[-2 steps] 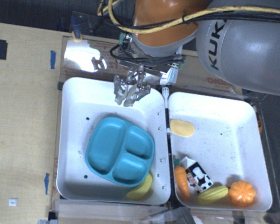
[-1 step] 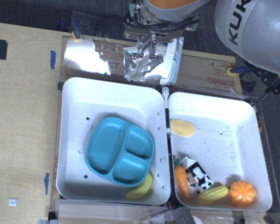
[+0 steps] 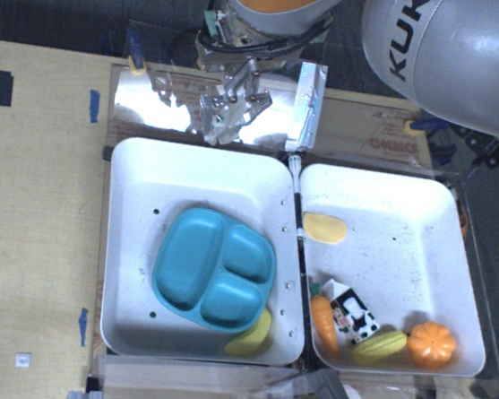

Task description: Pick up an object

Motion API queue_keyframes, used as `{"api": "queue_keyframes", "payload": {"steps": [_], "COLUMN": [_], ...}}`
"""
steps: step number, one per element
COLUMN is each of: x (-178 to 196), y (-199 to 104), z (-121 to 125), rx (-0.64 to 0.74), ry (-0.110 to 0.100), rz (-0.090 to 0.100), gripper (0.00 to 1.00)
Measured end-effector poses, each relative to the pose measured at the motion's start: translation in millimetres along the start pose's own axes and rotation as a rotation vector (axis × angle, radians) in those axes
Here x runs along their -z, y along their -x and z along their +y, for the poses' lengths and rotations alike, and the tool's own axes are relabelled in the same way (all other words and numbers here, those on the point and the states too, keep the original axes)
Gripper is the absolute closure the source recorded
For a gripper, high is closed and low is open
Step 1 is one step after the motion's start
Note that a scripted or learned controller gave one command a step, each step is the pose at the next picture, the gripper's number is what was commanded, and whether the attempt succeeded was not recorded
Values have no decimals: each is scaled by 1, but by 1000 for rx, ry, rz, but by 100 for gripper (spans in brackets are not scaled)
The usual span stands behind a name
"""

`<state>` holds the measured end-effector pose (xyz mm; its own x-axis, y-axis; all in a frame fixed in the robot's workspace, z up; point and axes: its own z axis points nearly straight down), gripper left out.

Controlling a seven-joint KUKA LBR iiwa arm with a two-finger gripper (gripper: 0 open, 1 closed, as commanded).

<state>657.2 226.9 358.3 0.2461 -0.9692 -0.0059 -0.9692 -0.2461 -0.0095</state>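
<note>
My gripper point(image 3: 226, 121) hangs over the shiny strip just beyond the far rim of the left bin point(image 3: 129, 224), apart from every object. A blue divided plate point(image 3: 214, 271) lies in the left bin, with a yellow-green fruit point(image 3: 254, 333) partly tucked under its near right corner. In the right bin point(image 3: 427, 225), a pale yellow oval point(image 3: 324, 228) rests by the left wall. Along that bin's near edge sit an orange carrot point(image 3: 322, 325), a black-and-white spotted item point(image 3: 354, 317), a yellow-green piece point(image 3: 379, 346) and an orange pumpkin point(image 3: 431, 343).
A reflective metal panel point(image 3: 162, 106) and an upright shiny bracket point(image 3: 308, 106) stand behind the bins near the gripper. The big grey arm link point(image 3: 458, 48) crosses the top right. Bare wooden bench point(image 3: 31, 212) lies to the left.
</note>
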Motion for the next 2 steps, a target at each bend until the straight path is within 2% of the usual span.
{"api": "queue_keyframes", "payload": {"steps": [1,2], "x": [10,-24], "y": [-3,-2], "z": [-9,-8], "rx": [312,427], "ry": [2,11], "rz": [-1,-1], "gripper": [100,100]}}
